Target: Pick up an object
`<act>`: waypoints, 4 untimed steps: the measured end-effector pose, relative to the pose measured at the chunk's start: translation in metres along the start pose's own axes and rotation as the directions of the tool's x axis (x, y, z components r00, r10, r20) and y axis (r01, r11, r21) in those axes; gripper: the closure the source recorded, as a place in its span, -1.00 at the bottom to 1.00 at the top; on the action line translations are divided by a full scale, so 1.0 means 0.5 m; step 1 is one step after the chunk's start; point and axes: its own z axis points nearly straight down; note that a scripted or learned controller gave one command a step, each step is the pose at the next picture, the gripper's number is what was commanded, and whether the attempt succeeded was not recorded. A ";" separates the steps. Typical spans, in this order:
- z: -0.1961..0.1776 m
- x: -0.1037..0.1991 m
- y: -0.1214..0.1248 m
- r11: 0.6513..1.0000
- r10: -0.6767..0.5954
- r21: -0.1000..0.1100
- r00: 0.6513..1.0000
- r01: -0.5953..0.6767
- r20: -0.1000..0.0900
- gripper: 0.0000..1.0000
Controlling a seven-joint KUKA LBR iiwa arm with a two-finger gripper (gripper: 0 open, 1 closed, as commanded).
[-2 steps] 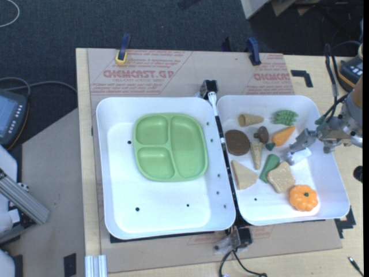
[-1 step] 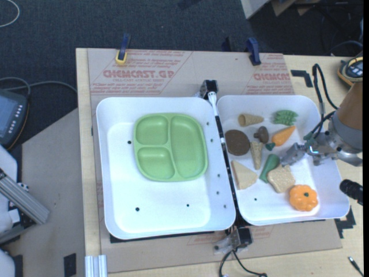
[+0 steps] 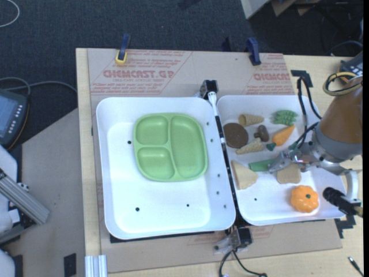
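Reaching in from three o'clock, the grey arm (image 3: 340, 126) with its orange band hangs over the right bin (image 3: 271, 209), and its gripper (image 3: 286, 159) sits low among the toy foods near that bin's middle. How wide the gripper stands cannot be told from this slanted view; its metal tip lies just beside a green piece (image 3: 260, 165) and close to a tan slice (image 3: 288, 176), but nothing can be seen clamped in it.

Around the gripper the right bin carries a scatter of small things. At about eleven o'clock from it lies a round brown piece (image 3: 235, 135), with a small dark mushroom-like piece (image 3: 262, 133) just beside that. Further up toward twelve o'clock are a tan cone (image 3: 250, 119) and a leafy green piece (image 3: 284, 117). An orange carrot (image 3: 282, 135) lies at one o'clock, very near the wrist. A pale wedge (image 3: 245, 176) rests at eight o'clock, near the bin's left wall, and a long pale piece (image 3: 249, 148) lies at ten o'clock. A small orange pumpkin (image 3: 304, 199) sits at five o'clock, apart from the gripper.

The left bin (image 3: 115, 154) holds a green divided plate (image 3: 170, 146), lying flat in its upper middle. Both bins rest on a brown board (image 3: 144, 68) on the tabletop.
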 end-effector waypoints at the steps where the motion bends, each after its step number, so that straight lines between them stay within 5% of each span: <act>1: 0.014 0.001 -0.001 1.000 0.001 0.001 1.000 -0.001 0.000 -1.00; 2: -0.008 0.000 0.000 1.000 0.002 -0.003 1.000 -0.002 0.002 1.00; 4: -0.220 -0.009 0.021 1.000 -0.001 -0.010 1.000 0.001 0.006 1.00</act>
